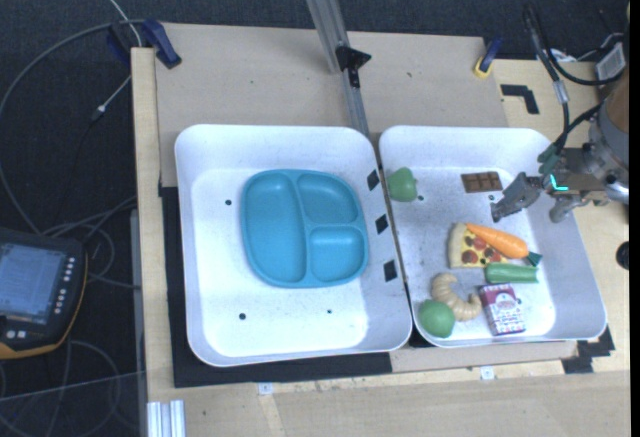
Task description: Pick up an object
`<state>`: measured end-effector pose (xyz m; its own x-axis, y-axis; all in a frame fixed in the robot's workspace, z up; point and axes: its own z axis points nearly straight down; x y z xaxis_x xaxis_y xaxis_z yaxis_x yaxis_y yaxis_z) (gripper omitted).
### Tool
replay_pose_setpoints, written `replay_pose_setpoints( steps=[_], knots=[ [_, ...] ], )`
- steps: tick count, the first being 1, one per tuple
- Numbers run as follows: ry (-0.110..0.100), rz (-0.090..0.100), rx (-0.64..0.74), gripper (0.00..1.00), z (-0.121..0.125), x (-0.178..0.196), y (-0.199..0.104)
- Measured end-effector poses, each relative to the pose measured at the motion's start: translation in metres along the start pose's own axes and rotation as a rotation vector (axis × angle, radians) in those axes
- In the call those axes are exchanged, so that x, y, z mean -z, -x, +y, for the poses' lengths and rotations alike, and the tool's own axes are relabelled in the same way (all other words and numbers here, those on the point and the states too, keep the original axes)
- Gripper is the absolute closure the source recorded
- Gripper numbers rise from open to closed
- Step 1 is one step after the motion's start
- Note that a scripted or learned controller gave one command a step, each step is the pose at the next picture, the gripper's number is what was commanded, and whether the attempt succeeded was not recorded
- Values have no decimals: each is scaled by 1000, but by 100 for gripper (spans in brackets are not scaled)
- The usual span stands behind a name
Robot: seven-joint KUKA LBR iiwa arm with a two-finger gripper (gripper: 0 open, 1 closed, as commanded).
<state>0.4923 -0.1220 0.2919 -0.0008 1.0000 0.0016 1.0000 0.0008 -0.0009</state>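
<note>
Hovering over the right bin, nothing grasped yet.
From above, the hand [536,197] hangs with fingers spread and bare above the right bin [585,320], beside the carrot [497,240] on the pizza slice [471,247]. I judge this the approach step; next it must drop onto the carrot and close.

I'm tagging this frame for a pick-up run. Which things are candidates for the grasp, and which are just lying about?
Job:
gripper
chocolate
carrot
pizza slice
green apple
cucumber
croissant
red box
lime

Lying about:
blue plate
handheld pendant
</note>
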Motion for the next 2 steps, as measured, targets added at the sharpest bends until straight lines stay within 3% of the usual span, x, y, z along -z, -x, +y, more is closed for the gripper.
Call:
replay_pose_setpoints(
  steps=[2],
  knots=[
    [-8,2,0,0,-1,-104,-8]
  ],
)
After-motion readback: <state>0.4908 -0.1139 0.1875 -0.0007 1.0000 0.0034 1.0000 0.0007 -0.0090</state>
